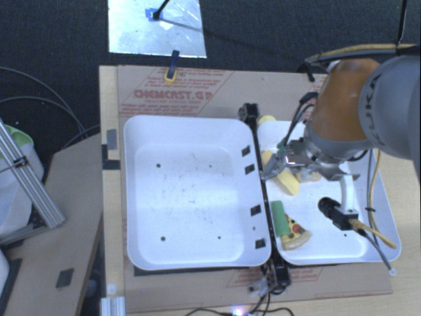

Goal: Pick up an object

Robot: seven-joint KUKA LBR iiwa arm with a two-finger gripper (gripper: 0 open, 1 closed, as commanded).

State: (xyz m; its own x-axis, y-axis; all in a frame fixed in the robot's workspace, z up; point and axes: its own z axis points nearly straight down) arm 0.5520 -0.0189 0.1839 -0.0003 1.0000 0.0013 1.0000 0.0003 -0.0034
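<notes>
Tabletop (pixel 197 87) — brown board printed with red lettering, carrying two shallow white bins side by side.

Left bin (pixel 191 189): white plastic, a few small dark holes and faint scuffs on its floor.

Right bin (pixel 385 232): white plastic, joined to the left bin along a black clipped seam. Contents as follows.

Banana (pixel 284 180): yellow toy piece, lying at a slant near the bin's left wall, just below and beside the jaws; whether it touches them cannot be told.

Pale yellow object (pixel 266 120): small and rounded, at the bin's upper left corner, well apart from the banana.

Green block (pixel 280 217): oblong, lying lengthwise along the left wall, below the banana.

Pizza slice (pixel 296 236): toy wedge with tan crust and coloured toppings, touching the lower end of the green block.

Arm (pixel 358 104): grey with an orange band, entering from the right and covering the upper part of the right bin; yellow and black cables hang from it over the bin's right side.

Jaws (pixel 279 158): low over the bin's left portion, at the upper end of the banana. Spread or pressed together — cannot tell, the wrist and cabling hide them. Nothing is seen held between them.
</notes>
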